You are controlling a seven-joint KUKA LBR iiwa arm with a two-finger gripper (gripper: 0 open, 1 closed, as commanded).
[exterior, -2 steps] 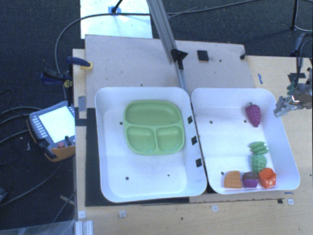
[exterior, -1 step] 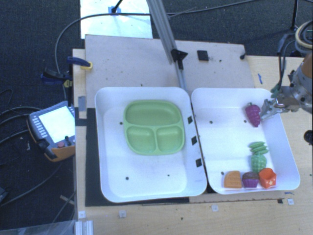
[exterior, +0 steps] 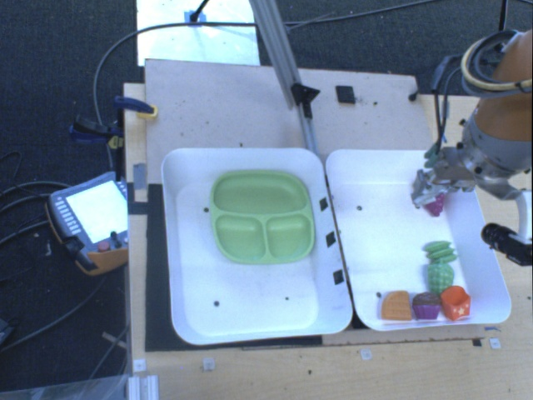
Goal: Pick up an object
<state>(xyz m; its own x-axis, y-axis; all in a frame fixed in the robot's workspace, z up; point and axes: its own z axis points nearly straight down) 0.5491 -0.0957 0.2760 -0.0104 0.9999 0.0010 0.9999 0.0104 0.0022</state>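
White plastic bins (exterior: 250, 327) side by side on a pale board worktop (exterior: 208, 98), long edges touching at the centre, black clips along the seam. Left bin: green three-compartment plate (exterior: 262, 217), upright, set toward the bin's far half, nothing on it. Right bin (exterior: 366, 223): small items grouped in the near right corner. Along the near wall, from left to right: orange piece (exterior: 396, 305), purple piece (exterior: 425, 306), red-orange piece (exterior: 455, 302), each touching or just beside the next. Just behind the purple and red-orange pieces: green ribbed item (exterior: 440, 262), lengthwise toward the far wall. Grey arm with orange band (exterior: 504, 111) entering from the right, above the right bin's far right part. Claw (exterior: 431, 197) pointing down over the right bin, near its right wall and well apart from the corner group. Small magenta object (exterior: 434, 207) at the claw tip, partly hidden by the metal fingers; contact with the bin floor not determinable. Claw opening: cannot tell, fingertips blurred and merged with the magenta object; grasp not confirmable. Outside the bins: handheld pendant with lit screen (exterior: 90, 221) off the worktop's left edge, cables on dark carpet, slanted metal pole (exterior: 279, 44) across the worktop's far side, blue-handled clamp (exterior: 129, 105) at the worktop's left edge.
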